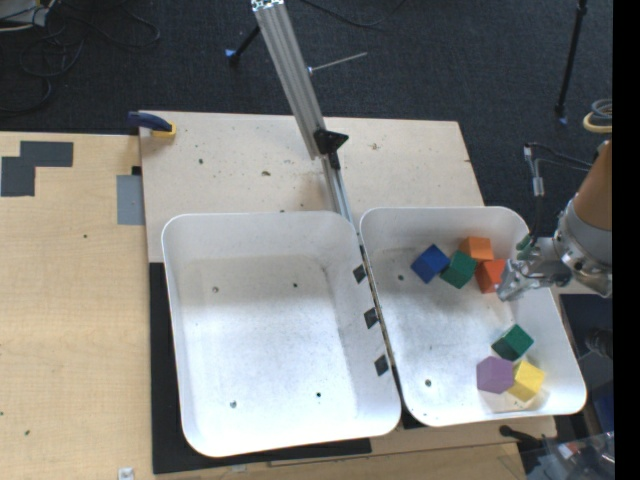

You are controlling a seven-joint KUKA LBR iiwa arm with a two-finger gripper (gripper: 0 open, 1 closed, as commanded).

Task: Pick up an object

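**End effector poised at the right bin's far rim, blocks just to its left**

On the desk (240, 168) two white bins are seen side by side. The left bin (200, 368) is passed over first. In the right bin (440, 408) a cluster is found toward the far side: a blue cube (430, 263), a green cube (459, 270), an orange cube (479, 248) and a red-orange block (490, 274). Nearer the front corner lie a dark green cube (514, 342), a purple cube (494, 375) and a yellow cube (528, 379).

The end effector (516, 280) is placed at the right rim, just beside the red-orange block, which lies immediately to its left. Whether anything is held, or how wide it is parted, cannot be told. The far cluster is judged the nearest target; the front trio sits well apart, toward the viewer
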